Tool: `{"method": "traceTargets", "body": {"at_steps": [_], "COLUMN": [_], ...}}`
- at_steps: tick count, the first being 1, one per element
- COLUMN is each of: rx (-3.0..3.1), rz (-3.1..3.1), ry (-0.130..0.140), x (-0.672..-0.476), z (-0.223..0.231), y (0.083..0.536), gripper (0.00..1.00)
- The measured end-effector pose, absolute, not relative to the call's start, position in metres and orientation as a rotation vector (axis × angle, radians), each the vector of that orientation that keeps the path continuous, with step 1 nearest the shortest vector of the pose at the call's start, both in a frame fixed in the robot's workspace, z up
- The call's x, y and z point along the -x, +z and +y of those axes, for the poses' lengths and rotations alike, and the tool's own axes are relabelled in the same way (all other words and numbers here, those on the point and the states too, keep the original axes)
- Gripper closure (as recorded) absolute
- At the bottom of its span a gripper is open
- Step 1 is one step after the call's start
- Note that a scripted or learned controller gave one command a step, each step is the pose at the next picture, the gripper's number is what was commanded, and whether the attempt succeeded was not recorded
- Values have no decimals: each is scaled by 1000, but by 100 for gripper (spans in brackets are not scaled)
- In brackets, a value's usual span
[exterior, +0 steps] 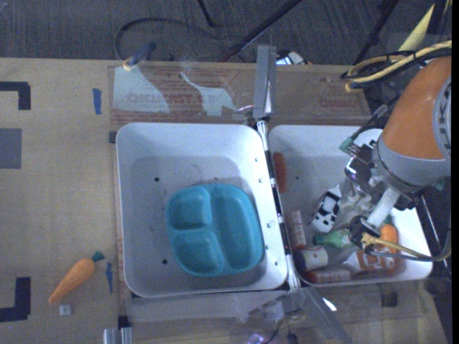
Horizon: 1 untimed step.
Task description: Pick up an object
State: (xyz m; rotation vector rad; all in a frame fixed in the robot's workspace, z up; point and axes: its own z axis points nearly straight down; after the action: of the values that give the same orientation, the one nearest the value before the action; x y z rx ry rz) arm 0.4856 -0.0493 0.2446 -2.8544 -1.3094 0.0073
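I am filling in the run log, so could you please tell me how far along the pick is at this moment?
Done: the arm has reached into the right bin, and the gripper sits low among the clutter beside the black-and-white cow toy. In hand: nothing can be seen held. Left: closing on an object and lifting it out. The blue divided tray lies in the left bin, and a toy carrot lies on the bench.

The arm (419,120) ran off the right edge and covered the right bin's (308,143) far corner. The claw (362,229) sat low among the clutter, its fingers too blurred to read. The bottles (337,260) beneath it overlapped, their labels too small to make out.
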Motion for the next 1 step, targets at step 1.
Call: {"method": "traceTargets", "body": {"at_steps": [1], "rx": [2974], "rz": [-999], "ry": [13], "x": [-484], "z": [-14], "y": [182], "gripper": [100]}}
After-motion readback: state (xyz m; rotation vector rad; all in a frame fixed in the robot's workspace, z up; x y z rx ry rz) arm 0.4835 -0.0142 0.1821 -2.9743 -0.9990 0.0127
